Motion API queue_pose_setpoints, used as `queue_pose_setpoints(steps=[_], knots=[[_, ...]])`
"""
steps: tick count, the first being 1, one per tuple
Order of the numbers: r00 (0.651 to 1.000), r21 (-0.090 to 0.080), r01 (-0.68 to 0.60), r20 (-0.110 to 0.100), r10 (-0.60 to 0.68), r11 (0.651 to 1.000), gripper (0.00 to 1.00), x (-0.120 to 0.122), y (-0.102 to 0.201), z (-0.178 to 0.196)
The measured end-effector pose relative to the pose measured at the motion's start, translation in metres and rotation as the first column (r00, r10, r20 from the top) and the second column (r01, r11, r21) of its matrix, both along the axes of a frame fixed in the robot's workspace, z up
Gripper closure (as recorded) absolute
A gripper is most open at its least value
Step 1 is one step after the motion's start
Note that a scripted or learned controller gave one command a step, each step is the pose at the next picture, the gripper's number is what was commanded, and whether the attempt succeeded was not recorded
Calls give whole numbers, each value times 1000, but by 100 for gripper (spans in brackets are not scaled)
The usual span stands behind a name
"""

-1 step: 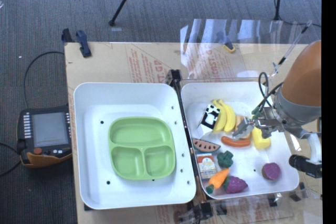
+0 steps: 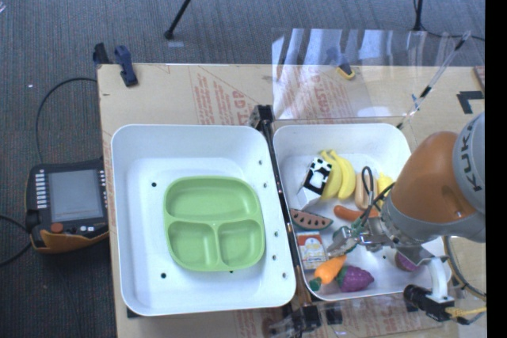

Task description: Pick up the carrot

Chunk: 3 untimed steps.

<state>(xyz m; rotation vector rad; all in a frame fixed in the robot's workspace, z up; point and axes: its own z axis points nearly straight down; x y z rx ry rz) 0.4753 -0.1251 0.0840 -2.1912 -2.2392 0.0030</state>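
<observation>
The carrot (image 2: 329, 268), orange with a green leafy end, lies slantwise near the front edge of the right bin (image 2: 396, 134), its leaves pointing front-left. My gripper (image 2: 348, 238) hangs just above and behind the carrot's thin tip, low in the bin. Nothing shows held in it. The arm's orange band (image 2: 432, 186) covers the bin's right side.
Purple grapes (image 2: 355, 278) touch the carrot's right side. A small card (image 2: 311, 249) and a watermelon slice (image 2: 310, 219) lie to its left, an orange-red sausage-shaped toy (image 2: 346, 212) and bananas (image 2: 341, 174) behind. The left bin (image 2: 135, 170) holds a green divided plate (image 2: 178, 202).
</observation>
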Motion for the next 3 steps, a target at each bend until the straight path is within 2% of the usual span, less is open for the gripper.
queue_pose_setpoints(steps=[1, 2, 3], knots=[[1000, 3, 10, -9, -10, 1000, 100, -2, -1, 5], [1000, 3, 10, -9, -10, 1000, 0, -2, -1, 5], [1000, 6, 18, -15, -18, 1000, 100, -2, -1, 11]])
